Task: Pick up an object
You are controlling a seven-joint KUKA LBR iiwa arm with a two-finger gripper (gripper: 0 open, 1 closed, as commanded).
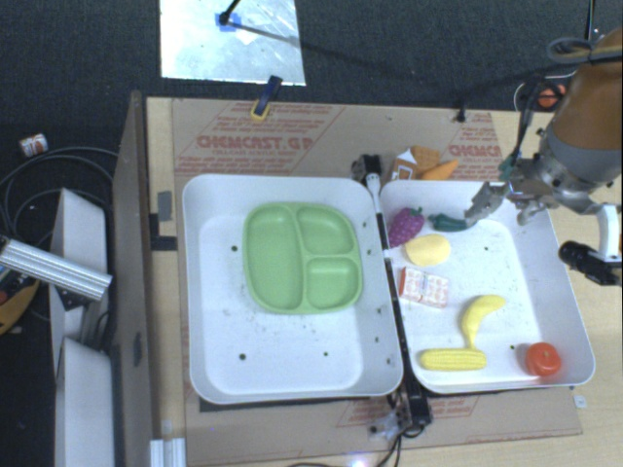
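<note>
Grey arm with orange band enters at the upper right of the frame; its two-finger gripper [498,200] hangs over the upper edge of the right white bin [574,334], fingers spread apart with nothing between them. Nearest to it lies a small dark green plastic vegetable [449,222], just beside a purple plastic grape cluster [406,226]. Below these sit a pale yellow lemon-shaped toy [427,250], a flat red-and-white printed packet [424,287], a yellow plastic banana [480,313], a yellow corn cob toy [452,359] and an orange-red round toy fruit [543,359]. The left white bin [219,358] holds a green three-compartment plate [301,258]. The toys are judged light, rigid and smooth, hence liable to slip; grasp across the narrow width at mid-length. The brown cardboard sheet [292,139] carries red lettering, too blurred to read reliably.
</note>
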